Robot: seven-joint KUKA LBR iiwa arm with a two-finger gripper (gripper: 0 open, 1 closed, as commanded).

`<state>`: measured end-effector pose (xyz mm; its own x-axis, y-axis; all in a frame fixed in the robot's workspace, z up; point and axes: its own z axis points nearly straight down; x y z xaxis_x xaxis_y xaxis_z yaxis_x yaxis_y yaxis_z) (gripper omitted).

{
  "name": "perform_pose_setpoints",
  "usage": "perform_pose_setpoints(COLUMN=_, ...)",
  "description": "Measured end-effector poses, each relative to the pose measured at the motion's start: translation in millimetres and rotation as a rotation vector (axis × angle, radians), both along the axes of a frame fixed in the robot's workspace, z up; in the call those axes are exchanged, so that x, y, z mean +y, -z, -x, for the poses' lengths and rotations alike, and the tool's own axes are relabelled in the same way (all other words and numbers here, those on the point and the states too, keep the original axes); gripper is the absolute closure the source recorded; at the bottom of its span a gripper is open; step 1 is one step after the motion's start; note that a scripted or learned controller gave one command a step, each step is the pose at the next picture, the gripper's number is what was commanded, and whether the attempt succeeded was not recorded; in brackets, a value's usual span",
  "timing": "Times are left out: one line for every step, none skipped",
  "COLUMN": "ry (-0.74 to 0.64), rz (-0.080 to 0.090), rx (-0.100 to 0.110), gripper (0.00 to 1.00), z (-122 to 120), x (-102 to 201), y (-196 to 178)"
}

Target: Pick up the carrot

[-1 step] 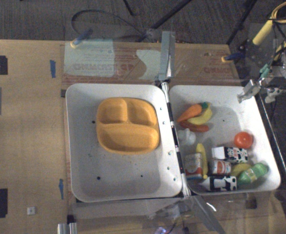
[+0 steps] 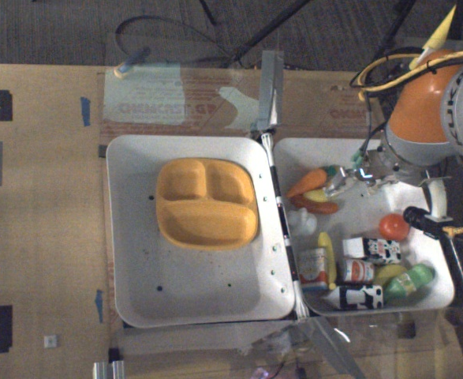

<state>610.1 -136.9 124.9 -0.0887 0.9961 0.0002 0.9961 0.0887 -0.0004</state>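
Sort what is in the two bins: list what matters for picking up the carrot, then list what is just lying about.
For the job:
carrot
gripper, right beside the carrot
right bin, which holds the carrot

Lying about:
orange divided plate in the left bin
tomato
green bottle
small can
two cow-patterned cartons

A robotics lab: cardboard-topped bench (image 2: 42, 235), tripod legs (image 2: 278, 18) on carpet, loose yellow cables (image 2: 397, 65).

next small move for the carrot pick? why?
Probably ease the claw a touch toward the carrot and center on it. The claw sits at the carrot's green-top end in the right bin, not visibly around it, and a red-and-yellow piece lies touching the carrot, so an off-center grasp could catch that instead.
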Motion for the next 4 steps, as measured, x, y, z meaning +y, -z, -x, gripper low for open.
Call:
perform_pose_setpoints(ry=0.207, rz=0.001, rx=-0.004, gripper=0.00, z=18.2, x=2.2, y=-66.6)
perform_pose_setpoints(ry=0.239, rz=-0.004, rx=-0.026, gripper=0.00, z=-29.1, x=33.7, y=17.5)
perform_pose_setpoints(ry=0.236, rz=-0.004, rx=-0.029, gripper=1.00, z=-30.4, x=35.1, y=6.3)
perform_pose_setpoints(ry=0.292, rz=0.001, rx=-0.003, gripper=1.00, z=-57.4, x=90.5, y=-84.3)
